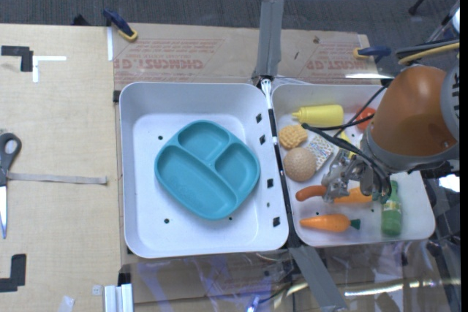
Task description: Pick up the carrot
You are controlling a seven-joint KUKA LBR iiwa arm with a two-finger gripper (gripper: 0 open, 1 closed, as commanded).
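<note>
- Your arm [409, 117] reaches in from the right, its grey body and orange band covering the upper right part of the right bin [418, 229].
- The claw [342, 183] hangs low over the middle of that bin, directly above a cluster of toy food; you cannot tell from this slanted view how far it is open, or whether anything sits in it.
- The carrot [327, 223] lies on its side near the front wall of the right bin, orange with a small green stub pointing right, just in front of the claw and apart from it.
- A second orange-red piece [313, 192], sausage-like, lies just beside the claw on its left and runs under it.
- Behind these you have a tan round ball [300, 164], a waffle-like yellow piece [292, 137] and a yellow mustard bottle [319, 115] lying near the back wall.
- A green bottle [392, 214] lies toward the right front corner of the same bin.
- The left bin [139, 186] holds a blue divided plate [208, 169] lying flat in its middle.
- On the bench [58, 157] to the far left, scissors [6, 175] lie at the edge of the view.
</note>
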